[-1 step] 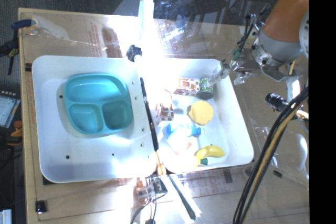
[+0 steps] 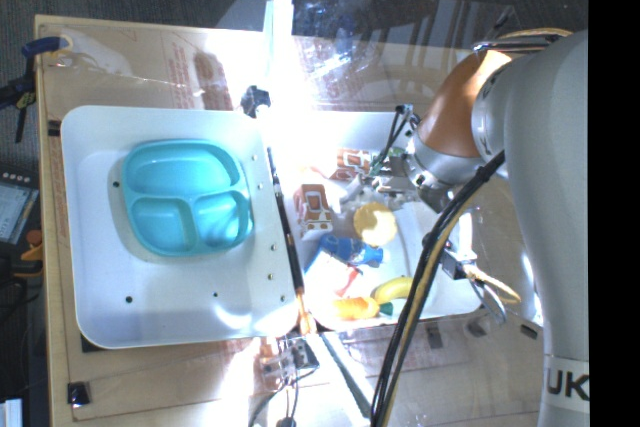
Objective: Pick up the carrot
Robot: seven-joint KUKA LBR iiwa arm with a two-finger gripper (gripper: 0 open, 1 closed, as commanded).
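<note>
Gripper low in right bin, above yellow toy; fingers' state unclear. Carrot near bin's front edge, beside banana. Blue tray in left bin.

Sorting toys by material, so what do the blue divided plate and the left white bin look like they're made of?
Blue divided plate: probably moulded plastic, glossy, with soft highlights on its rounded compartments. Left white bin: likely plastic too, smooth with a duller sheen.

Glare washes out the right bin's upper left corner and the divider between the bins. The arm and its cables cover the bin's right side. The gripper's finger state is unreadable. Small toys blur together.
</note>
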